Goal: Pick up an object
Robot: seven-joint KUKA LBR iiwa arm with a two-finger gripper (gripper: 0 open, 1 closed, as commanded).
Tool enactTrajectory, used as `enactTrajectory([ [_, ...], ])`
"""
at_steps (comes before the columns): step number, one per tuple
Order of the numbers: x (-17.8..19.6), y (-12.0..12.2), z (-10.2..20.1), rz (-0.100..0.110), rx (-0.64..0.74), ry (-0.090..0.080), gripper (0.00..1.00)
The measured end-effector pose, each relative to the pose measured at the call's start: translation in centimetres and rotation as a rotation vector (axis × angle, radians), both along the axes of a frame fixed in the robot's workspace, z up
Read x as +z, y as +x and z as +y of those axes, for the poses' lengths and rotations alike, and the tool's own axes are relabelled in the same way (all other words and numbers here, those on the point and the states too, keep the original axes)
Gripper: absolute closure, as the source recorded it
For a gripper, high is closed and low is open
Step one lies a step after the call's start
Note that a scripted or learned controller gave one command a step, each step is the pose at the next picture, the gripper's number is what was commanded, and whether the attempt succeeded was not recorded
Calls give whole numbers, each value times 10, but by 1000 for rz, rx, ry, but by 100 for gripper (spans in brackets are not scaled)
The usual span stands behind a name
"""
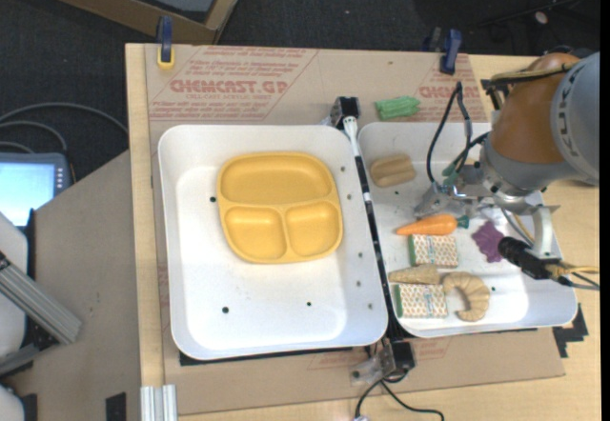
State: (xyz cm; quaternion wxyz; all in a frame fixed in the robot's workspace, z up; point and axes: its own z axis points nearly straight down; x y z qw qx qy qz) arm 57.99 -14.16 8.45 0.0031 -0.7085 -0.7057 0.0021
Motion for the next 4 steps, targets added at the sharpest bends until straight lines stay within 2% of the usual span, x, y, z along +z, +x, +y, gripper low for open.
enactTrajectory([
  [1, -4, 76, 22, 5, 5, -4, 0],
  [2, -3, 82, 48, 13, 5, -6, 0],
  [3, 0, 1, 33, 1, 0, 0, 0],
  [4, 0, 75, 45, -9, 8, -2, 0],
])
